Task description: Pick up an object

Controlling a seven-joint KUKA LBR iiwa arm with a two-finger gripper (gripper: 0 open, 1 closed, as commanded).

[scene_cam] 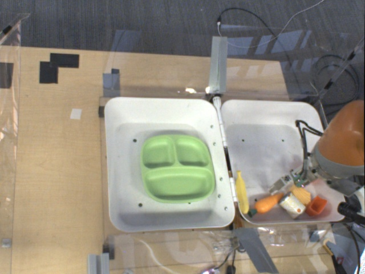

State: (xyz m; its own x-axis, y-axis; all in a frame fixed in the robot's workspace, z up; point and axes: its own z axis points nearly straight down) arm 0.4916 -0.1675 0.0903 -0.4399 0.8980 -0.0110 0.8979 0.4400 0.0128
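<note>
The gripper (287,182) hangs low in the right bin (262,124), just above the carrot (268,204); whether its fingers grip anything cannot be told. Beside the carrot lie a white-and-yellow block (295,201), a red piece (317,206) and a banana (242,193). Left of the carrot, a green divided plate (177,167) sits in the left bin (122,153).

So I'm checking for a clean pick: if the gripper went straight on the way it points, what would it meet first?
Probably the orange carrot near the front wall of the right bin: the gripper slants down towards it. The yellow banana lies further along; depth is unclear.
</note>
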